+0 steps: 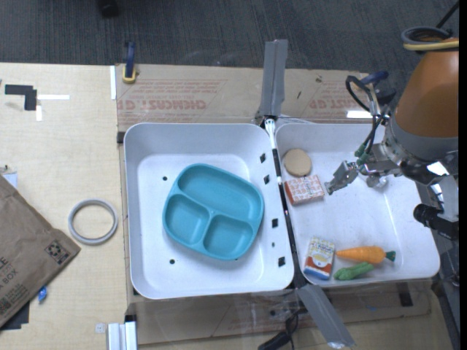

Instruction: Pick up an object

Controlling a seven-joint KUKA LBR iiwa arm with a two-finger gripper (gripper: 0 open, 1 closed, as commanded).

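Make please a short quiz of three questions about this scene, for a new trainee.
1. True or false: the blue divided plate lies in the left bin.
2. Which item lies nearest the gripper? A) carrot B) patterned box C) tape ring
3. Fill in: the tape ring lies ____ the bins, on the bench.

Key: 1 true; 2 B; 3 outside.

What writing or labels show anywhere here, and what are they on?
"BOX": brown cardboard box at the left edge; the letters above it are cut off.
Red print, mirrored and too blurred to read surely: cardboard sheet behind the bins.
Print too small to read: small carton, patterned packet.
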